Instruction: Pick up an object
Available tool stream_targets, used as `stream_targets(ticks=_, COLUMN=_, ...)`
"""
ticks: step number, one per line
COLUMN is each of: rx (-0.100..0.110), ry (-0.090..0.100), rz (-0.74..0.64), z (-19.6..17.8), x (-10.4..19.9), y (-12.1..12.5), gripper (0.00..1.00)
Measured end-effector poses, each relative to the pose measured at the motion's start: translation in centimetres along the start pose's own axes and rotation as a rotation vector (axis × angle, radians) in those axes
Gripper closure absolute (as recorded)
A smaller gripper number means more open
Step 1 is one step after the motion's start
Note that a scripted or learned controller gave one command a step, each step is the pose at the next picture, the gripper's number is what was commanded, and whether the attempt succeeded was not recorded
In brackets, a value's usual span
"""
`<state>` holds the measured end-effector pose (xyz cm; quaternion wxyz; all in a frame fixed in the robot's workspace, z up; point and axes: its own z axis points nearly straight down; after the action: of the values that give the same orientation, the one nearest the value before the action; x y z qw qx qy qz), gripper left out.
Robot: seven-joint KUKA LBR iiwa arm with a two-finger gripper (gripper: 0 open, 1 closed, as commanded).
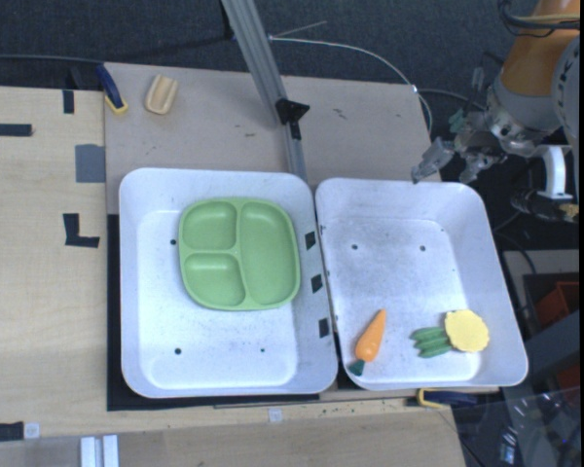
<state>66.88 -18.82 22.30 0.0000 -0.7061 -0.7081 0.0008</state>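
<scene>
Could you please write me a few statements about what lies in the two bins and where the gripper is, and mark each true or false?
1. The green plate lies in the left bin. True.
2. The carrot lies on the green plate. False: it lies in the right bin, near its front left corner.
3. The gripper holds the carrot. False: it is above the right bin's far right corner, far from the carrot.
4. The yellow toy lies beside the green pods. True.

What I see off-task on the bench (370,115)
From the 2 white bins (128,261), a tan block (161,93) and a blue clamp (111,89) sit at 11 o'clock, and a metal pole (258,47) at 12.
</scene>
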Motion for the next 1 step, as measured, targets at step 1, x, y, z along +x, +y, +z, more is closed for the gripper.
stream_targets(ticks=1, rx=0.0, ry=-0.001, rz=0.0, z=0.0, x=-0.02, y=-0.01, gripper=0.0)
